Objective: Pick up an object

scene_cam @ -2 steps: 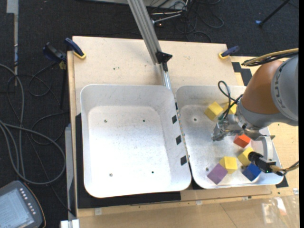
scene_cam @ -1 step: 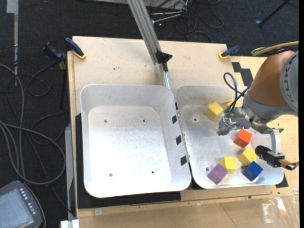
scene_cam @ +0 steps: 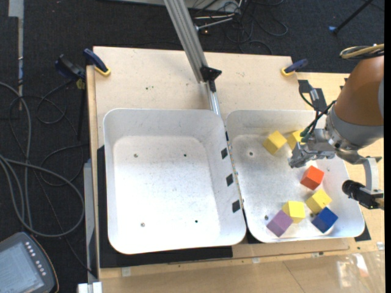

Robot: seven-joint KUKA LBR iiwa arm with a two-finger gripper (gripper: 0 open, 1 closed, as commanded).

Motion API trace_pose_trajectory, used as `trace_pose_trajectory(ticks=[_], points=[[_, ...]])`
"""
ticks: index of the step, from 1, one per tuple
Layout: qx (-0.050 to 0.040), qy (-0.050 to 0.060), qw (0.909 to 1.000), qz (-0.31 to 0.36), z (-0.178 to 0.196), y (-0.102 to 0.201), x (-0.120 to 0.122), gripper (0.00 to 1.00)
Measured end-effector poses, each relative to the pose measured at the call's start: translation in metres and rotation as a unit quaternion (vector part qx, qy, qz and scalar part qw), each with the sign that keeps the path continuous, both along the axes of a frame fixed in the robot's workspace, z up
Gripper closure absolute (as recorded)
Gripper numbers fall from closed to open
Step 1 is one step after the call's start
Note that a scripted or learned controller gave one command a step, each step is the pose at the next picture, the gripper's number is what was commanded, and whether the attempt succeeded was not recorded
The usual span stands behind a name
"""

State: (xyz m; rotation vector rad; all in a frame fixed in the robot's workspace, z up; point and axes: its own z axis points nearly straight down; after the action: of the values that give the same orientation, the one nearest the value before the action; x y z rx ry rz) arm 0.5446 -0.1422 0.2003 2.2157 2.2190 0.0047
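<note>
Blocks lie scattered in the right-hand bin (scene_cam: 256, 163): a yellow cube (scene_cam: 275, 141) near its upper middle, an orange cube (scene_cam: 312, 177) just below the end effector, and a tight cluster toward the lower right corner made of a purple cube (scene_cam: 280, 223), a small yellow cube (scene_cam: 294, 209), another yellow block (scene_cam: 319, 199) and a blue cube (scene_cam: 324, 219). The purple and small yellow cubes touch, and the blue cube sits just beside the yellow block above it. A sliver of yellow also shows behind the end effector, too hidden to tell what it is.

The end effector (scene_cam: 303, 157) hangs low over the right part of this bin, between the upper yellow cube and the orange cube, pointing down. Whether its fingers are apart or closed I cannot tell, and nothing is seen between them. The grey arm with its orange band (scene_cam: 365, 90) comes in from the right edge.

The left-hand bin (scene_cam: 122, 127) touches the right one along a shared edge. Both bins rest on a pale worktop (scene_cam: 153, 72), with a metal pole (scene_cam: 186, 29) rising slantwise from behind them.
</note>
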Motion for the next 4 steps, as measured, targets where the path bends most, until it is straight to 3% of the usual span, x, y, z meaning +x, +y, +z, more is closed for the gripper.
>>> trace_pose_trajectory(ticks=[1,3,4], points=[[-0.0001,0.0,1.0,0.0,0.036,0.0,0.002,1.0],[0.0018,0.002,1.0,0.003,0.044,0.099,0.011,1.0],[0.0021,0.004,1.0,0.003,0.03,0.154,0.009,1.0]])
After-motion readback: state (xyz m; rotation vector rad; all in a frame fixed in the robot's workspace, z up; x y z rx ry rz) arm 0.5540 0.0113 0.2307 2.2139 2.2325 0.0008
